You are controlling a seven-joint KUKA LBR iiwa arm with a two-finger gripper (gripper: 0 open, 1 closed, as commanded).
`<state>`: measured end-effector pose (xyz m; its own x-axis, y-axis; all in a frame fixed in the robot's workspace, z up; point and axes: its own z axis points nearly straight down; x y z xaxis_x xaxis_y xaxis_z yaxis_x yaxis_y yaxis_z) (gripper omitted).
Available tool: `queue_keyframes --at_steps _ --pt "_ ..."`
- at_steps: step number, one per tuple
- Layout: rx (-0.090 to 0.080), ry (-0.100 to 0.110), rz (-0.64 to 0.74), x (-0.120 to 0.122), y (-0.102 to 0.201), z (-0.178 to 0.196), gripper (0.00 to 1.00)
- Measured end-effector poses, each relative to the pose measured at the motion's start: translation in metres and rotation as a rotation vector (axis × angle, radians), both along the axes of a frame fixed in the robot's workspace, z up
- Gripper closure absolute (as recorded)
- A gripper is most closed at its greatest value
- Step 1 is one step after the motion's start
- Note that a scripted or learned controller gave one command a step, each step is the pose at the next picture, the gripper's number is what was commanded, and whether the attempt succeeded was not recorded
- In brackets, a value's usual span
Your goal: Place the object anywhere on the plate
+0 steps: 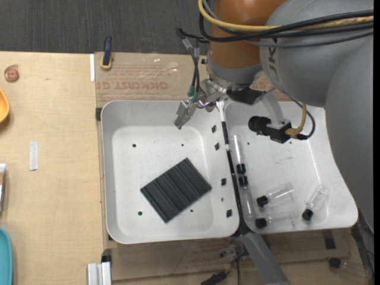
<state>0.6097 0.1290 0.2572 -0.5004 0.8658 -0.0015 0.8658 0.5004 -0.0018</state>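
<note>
A dark ribbed rectangular plate (176, 190) lies at a slant on the floor of the left bin (119, 159). Several clear tubes with black caps lie in the right bin (332, 177): a long one (237, 154) along the divider, one (275, 196) in the middle, one (314, 202) at the right and one (264, 221) near the front wall. My gripper (184, 114) hangs over the back of the left bin, near its rear wall, well above and behind the plate. Nothing shows in it.
The arm's orange band (240, 16) and grey body cover the back right of the scene. A cardboard sheet (142, 79) lies behind the bins. On the wooden bench at left are an orange dish edge (3, 108) and a small clip (33, 156).
</note>
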Motion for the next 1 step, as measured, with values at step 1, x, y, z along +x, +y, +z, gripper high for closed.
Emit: queue_keyframes --at_steps 1 --pt "-0.003 0.000 0.002 0.0004 -0.0002 0.0082 1.00"
